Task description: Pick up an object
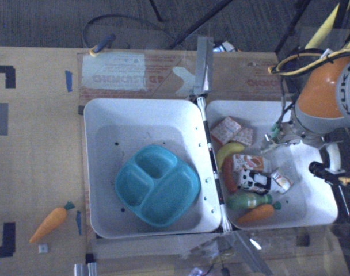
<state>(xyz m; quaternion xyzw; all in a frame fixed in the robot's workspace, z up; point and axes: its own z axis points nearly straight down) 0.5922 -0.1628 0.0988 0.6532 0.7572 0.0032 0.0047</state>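
Above right bin (327,209), gripper (274,138) hovers beside cracker box (225,129); pincer state cannot tell. Nothing lifted; banana (228,151), cow toy (254,181) untouched. Grasp remains.

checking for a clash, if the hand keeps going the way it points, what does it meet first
The hand points toward the view's left, into the right bin. First in that line looks like the small picture carton beside the banana, though height above them is unclear.

Blue tray (158,184) in left bin (100,125)
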